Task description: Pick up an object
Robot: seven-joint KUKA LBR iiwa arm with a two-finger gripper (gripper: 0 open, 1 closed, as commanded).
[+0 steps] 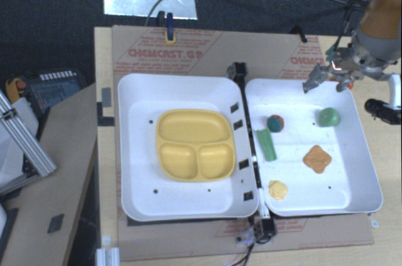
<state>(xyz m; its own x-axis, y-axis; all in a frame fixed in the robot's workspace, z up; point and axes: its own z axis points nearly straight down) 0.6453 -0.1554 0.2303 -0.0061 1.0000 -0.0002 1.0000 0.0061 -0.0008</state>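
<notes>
Above the far right corner of the right bin (361, 151), the claw (328, 83) hangs with its two fingers spread apart and nothing between them. Just below it lies a green ball (328, 116). Lower and to its left sit a teal and red ball (275, 123) and a green block (267, 145). An orange piece (317, 158) and a yellow piece (277, 189) lie farther below. A yellow divided tray (195, 144) occupies the left bin (135, 151), well to the left.
</notes>
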